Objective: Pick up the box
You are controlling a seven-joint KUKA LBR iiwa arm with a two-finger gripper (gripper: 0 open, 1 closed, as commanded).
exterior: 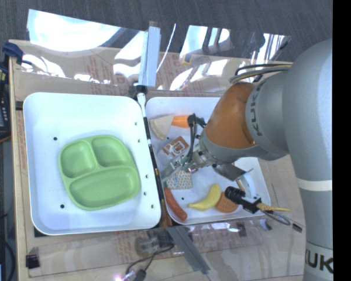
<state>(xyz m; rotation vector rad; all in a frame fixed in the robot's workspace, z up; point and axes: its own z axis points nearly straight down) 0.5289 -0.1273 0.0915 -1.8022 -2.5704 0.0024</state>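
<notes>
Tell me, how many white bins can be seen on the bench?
2. The left bin holds a green divided plate. The right bin holds small food items, such as a banana; the arm covers part of it, so more items may be hidden.

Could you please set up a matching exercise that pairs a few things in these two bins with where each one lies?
Things:
1. green divided plate
2. banana
3. sausage
4. orange carrot

Places:
A. far end of the right bin, beside a pale wedge
B. near end of the right bin, against its left wall
C. the left bin
D. near end of the right bin, next to a round waffle

Pairs: 1-C, 2-D, 3-B, 4-A
</notes>
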